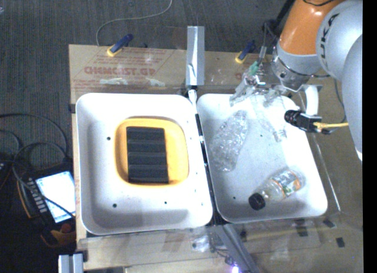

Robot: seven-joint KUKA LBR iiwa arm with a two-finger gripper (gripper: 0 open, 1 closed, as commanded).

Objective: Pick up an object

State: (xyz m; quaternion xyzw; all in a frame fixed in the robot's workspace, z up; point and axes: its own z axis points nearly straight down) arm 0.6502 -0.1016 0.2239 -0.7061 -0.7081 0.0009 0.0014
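From above the bench we see two white bins side by side. The left bin (pixel 94 166) holds a yellow tray (pixel 152 151) with a black ridged insert (pixel 146 155). In the right bin (pixel 312 198), a crushed clear bottle (pixel 228 139) lies near the middle, and a second bottle (pixel 277 188) with a black cap rests near the front edge, well apart from it. The arm (pixel 330 30) reaches in from the right, its gripper (pixel 257 86) over the bin's far edge; we cannot tell how its jaws stand.
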